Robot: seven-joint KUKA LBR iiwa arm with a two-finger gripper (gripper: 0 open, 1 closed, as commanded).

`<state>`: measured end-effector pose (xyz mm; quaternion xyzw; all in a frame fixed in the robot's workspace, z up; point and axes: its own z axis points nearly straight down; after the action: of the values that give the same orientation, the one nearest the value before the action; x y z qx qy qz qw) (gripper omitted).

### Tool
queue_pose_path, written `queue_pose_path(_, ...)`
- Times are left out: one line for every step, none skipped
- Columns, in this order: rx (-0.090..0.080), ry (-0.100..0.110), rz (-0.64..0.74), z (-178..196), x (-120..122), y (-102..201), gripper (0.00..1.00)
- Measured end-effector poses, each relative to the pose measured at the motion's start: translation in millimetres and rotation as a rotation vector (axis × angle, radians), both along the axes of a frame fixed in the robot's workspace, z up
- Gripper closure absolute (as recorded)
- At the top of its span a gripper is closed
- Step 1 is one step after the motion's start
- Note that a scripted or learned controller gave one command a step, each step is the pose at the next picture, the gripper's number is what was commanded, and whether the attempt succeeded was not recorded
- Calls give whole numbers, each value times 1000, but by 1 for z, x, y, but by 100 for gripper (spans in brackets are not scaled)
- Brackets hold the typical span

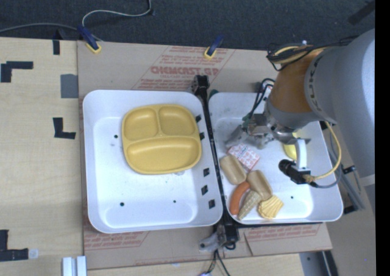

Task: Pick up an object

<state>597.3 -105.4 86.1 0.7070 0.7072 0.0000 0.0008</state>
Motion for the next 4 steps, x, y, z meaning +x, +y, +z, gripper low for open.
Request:
queue_pose_path(-1,-4,1,0,-41,2,0)
queue_pose_path(-1,-5,0,0,-92,5,0)
queue_pose_path(-2,-9,1,1,-111,7,0)
queue_pose_path(2,-3,2,0,-112,-12,0)
